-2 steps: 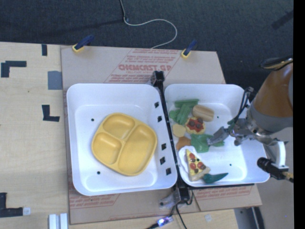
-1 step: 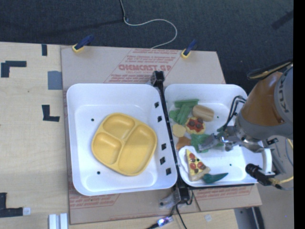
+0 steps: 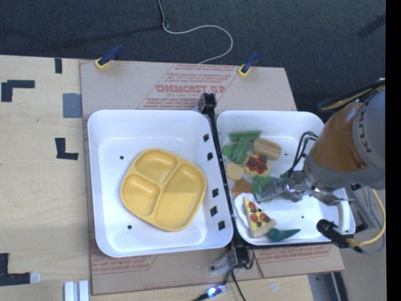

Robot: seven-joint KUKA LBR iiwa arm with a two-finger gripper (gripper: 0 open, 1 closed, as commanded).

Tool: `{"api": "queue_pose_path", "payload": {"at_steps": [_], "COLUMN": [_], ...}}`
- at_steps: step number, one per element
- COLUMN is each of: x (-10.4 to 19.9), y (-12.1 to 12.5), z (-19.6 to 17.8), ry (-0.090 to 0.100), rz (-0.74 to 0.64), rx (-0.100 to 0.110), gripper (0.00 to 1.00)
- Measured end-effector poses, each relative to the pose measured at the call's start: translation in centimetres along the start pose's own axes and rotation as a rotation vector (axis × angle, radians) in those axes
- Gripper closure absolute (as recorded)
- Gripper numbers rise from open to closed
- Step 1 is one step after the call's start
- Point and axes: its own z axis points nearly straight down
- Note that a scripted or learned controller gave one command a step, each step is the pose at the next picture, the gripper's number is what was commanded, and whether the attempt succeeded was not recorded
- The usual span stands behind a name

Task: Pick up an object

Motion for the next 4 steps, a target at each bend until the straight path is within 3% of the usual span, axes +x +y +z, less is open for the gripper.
{"api": "queue_pose_path", "payload": {"at_steps": [1, 2, 4], "x": [0.0, 0.6, 0.5], "y": [0.0, 0.7, 0.4], "z": [-1.1, -7.1, -14.1], "ry": [-0.001, -0.001, 0.000], "rz": [-0.001, -0.001, -0.001], "rx": [-0.002, -0.006, -0.003], "gripper": [1.00, 1.00, 1.00]}}
